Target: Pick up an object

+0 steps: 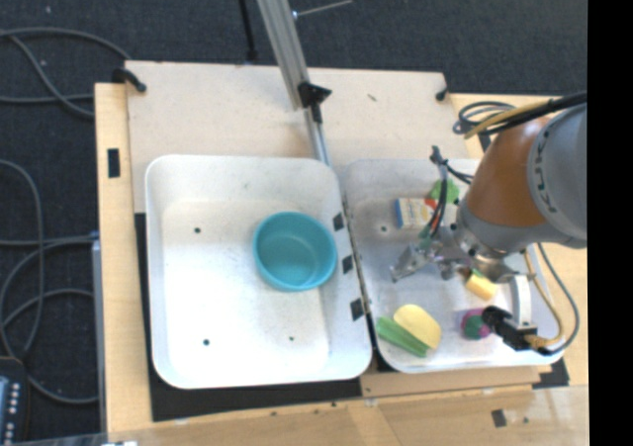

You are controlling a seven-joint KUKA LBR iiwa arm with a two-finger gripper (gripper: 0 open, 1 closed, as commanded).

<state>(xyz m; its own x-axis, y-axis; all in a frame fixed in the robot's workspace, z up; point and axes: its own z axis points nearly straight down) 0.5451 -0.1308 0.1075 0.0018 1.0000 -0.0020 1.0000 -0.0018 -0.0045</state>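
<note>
My gripper (423, 262) hangs low over the middle of the right bin (368, 187), under the grey wrist with its orange band. Just below it lies a yellow and green soft object (413, 327) against the bin's front wall. To the right of that is a small purple and green object (477, 323). A yellow block (482, 285) shows beside the wrist. Behind the gripper lies a small white, blue and orange box (408, 212), with a green and red item (440, 195) next to it, partly hidden by the arm. Nothing is visibly held.
A teal bowl (295, 250) sits in the left bin (198, 187). A slanted metal pole (282, 29) rises from the back of the bench between the bins. Cables (549, 306) trail from the wrist over the right bin's right edge.
</note>
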